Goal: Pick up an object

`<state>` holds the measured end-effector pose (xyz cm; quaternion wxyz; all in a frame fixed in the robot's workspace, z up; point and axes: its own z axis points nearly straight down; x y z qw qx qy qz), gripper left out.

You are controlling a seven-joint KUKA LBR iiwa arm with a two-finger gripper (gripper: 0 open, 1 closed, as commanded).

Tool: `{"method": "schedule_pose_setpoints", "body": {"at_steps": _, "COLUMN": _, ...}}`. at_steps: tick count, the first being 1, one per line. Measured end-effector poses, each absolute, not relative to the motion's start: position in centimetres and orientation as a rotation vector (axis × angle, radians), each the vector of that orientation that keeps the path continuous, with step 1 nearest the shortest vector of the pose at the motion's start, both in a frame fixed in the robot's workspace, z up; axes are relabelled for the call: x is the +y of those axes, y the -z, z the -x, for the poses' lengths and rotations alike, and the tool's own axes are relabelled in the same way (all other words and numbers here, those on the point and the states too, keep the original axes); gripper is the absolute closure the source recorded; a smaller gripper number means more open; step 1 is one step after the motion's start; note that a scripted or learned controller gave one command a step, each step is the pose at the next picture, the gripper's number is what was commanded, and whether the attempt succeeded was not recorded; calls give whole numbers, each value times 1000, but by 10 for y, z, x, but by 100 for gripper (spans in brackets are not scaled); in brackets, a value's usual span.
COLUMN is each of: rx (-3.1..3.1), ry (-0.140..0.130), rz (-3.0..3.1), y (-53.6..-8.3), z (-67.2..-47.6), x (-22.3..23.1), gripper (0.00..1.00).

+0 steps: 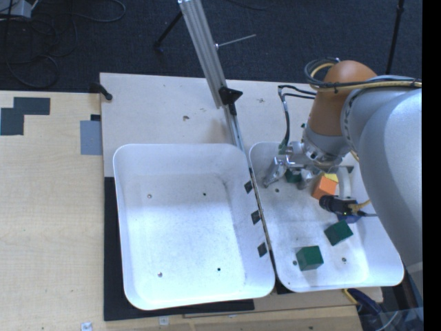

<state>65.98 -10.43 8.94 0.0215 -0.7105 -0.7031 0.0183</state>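
Over right bin (386,271) — fingers (279,173) unclear

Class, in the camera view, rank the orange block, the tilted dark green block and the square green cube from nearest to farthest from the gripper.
Measured from the gripper:
1. Orange block, beside the wrist.
2. Tilted dark green block, toward the right bin's right edge.
3. Square green cube, near the front rim.

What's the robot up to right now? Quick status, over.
Hand low in right bin, far end. Green blocks loose at near end. Orange block beside wrist.

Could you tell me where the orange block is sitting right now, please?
The orange block lies in the right bin, toward its far right side, just right of the gripper and above the two green blocks.
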Motion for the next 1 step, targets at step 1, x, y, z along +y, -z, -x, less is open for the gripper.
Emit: {"method": "schedule_pose_setpoints", "body": {"at_steps": 1, "rx": -2217, "ry": -5, "rz": 2227, "y": -91, "z": -668, "x": -157, "gripper": 0}}
